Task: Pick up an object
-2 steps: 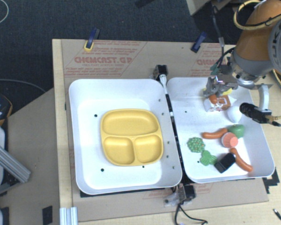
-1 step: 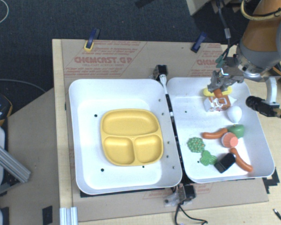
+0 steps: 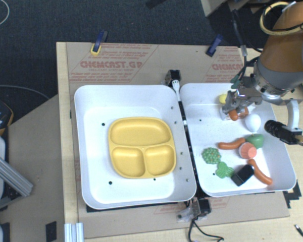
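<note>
Lying under the gripper (image 3: pixel 233 108), small orange piece (image 3: pixel 234 116), glossy, rounded

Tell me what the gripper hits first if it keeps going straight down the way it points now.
Probably the small orange piece right under the gripper, near the right bin's far end, with a yellow item just beside it. Depth is hard to judge from above, so it may already be touching.

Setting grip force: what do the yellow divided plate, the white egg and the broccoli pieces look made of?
Yellow divided plate: likely moulded plastic, smooth and matte, with rounded ridges. White egg: apparently hard plastic, smooth with a slight sheen. Broccoli pieces: probably toy plastic or rubber, with bumpy tops; which one is unclear.
</note>
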Motion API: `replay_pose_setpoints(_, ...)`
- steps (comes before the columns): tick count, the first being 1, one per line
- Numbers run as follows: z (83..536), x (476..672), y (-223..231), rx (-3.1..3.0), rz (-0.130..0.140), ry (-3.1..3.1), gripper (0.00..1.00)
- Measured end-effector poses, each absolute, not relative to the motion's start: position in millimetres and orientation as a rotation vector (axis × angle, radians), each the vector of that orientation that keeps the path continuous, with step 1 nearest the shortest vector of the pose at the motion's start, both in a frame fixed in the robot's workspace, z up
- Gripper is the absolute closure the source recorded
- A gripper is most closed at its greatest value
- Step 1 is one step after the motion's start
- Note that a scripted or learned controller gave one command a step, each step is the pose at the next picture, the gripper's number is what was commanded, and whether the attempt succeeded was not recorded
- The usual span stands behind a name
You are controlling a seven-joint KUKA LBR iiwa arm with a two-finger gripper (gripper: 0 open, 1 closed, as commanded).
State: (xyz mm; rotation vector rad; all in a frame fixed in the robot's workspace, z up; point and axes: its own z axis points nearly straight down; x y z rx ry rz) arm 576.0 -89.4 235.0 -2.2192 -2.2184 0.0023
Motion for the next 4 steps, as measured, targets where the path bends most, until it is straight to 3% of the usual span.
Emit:
replay_pose_setpoints(1, 232.6, 535.0, -77.3, -2.22, 0.004, -2.217, 1.0)
replay_pose_setpoints(2, 232.0, 542.2, -84.9, -2.223, 0.0, -2.221, 1.0)
replay_pose_setpoints(4, 215.1, 530.8, -81.8, -2.22, 0.003, -2.218, 1.0)
